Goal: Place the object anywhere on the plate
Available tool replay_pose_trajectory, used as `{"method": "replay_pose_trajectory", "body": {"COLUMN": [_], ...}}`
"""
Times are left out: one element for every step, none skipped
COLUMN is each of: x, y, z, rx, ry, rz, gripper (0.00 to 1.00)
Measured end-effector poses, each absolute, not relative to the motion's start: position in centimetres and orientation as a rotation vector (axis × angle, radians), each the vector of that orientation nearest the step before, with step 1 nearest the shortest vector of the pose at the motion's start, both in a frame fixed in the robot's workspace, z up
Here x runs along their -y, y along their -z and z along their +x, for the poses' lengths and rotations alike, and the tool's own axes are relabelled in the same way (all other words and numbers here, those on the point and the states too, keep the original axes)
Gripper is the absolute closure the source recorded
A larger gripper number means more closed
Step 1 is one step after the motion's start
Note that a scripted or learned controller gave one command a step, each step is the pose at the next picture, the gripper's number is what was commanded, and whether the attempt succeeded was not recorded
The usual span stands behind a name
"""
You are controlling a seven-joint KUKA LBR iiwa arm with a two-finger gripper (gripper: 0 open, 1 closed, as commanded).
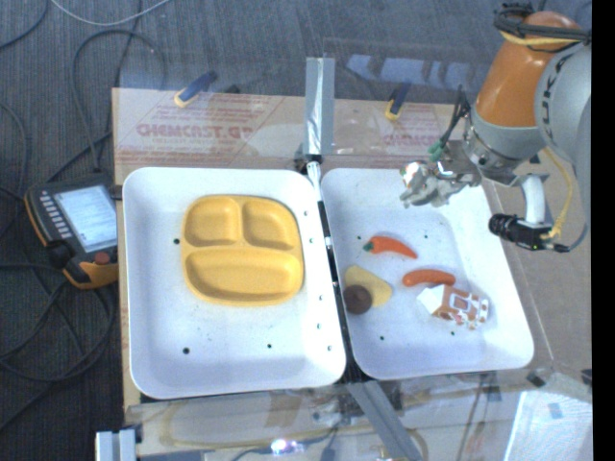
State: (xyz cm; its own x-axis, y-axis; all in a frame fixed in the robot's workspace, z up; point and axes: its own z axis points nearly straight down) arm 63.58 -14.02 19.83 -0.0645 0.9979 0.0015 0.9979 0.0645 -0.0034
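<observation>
A yellow divided plate (242,249) lies in the left bin (154,353). The right bin (500,349) holds an orange carrot-like piece (391,247), an orange sausage-like piece (429,278), a pale yellow wedge (375,283) with a dark brown round piece (357,300) against it, and a white and orange packet (458,306). My gripper (424,185) hangs over the far part of the right bin, above and behind the carrot piece, with nothing visibly between its fingers.
A metal divider post (319,104) stands between the bins at the back. A handheld pendant (77,224) lies left of the bench. Cables run over the floor. Two clamps (195,87) sit on the back board.
</observation>
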Motion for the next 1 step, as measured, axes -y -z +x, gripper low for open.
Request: {"method": "replay_pose_trajectory", "body": {"x": [9.03], "y": [-18.07], "z": [65.81], "rx": [2.303], "ry": [-0.005], "rz": [-2.133], "gripper": [1.00]}}
